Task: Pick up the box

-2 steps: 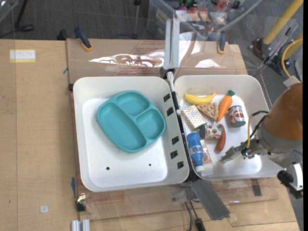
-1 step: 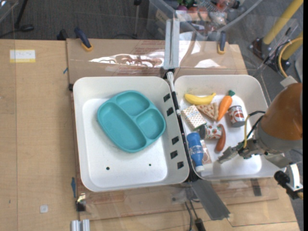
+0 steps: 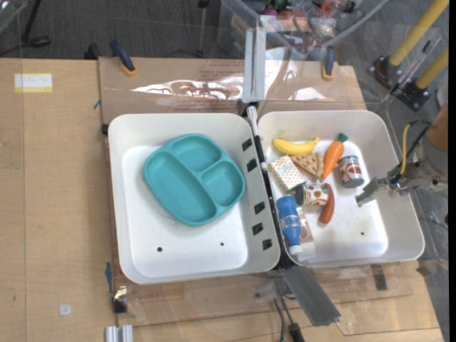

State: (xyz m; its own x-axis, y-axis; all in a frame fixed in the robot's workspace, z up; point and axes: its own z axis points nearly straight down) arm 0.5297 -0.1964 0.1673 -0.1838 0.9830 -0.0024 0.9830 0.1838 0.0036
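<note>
Left bin [image 3: 135, 258]: holds a teal divided plate [image 3: 194, 179], lying flat and set toward the bin's upper half.
Right bin [image 3: 399, 244]: holds a cluster of small items gathered along its left and upper part.
Box [image 3: 287, 173]: a small light-coloured box with a speckled face, lying in the right bin near the divider, just below the banana [image 3: 296, 146] and touching the pizza slice [image 3: 308, 164].
Other contents: a carrot [image 3: 332, 158] tilted beside the pizza slice; a can [image 3: 350, 171] to the right of the carrot; a blue bottle [image 3: 288, 221] lying along the divider below the box; a red sausage [image 3: 327, 205] beside a small jar-like item, too blurred to identify.
Gripper [image 3: 367, 193]: at the right side of the right bin, over bare bin floor, well apart from the box.
Gripper state: cannot tell; nothing seen held.
Arm [image 3: 420, 177]: enters from the right edge over the bin rim.
Background: a clear tub of mixed objects [image 3: 303, 6] behind the bins.
</note>
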